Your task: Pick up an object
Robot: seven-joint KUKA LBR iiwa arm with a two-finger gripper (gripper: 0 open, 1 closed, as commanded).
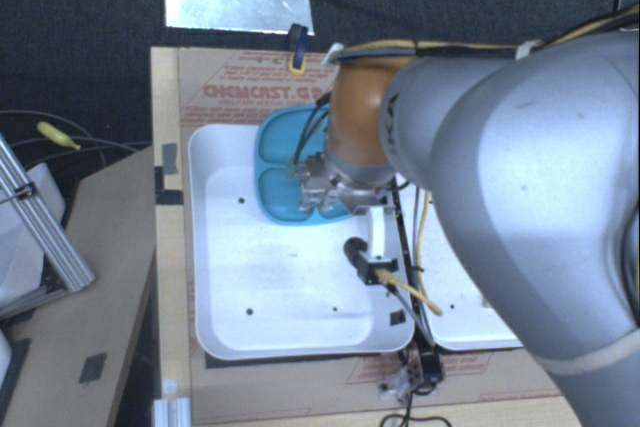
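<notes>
A blue, two-lobed plastic object lies at the back of the left white bin, against its far wall. My gripper hangs right over the object's right side, below the orange band of the wrist. The big grey arm covers the object's right part, and the fingertips are lost against the blue plastic.
The right bin shows just a strip of floor under the arm. A black cable end and a yellow cable dangle over the divide between bins. Cardboard lies under the bins. The left bin's front half has open floor.
</notes>
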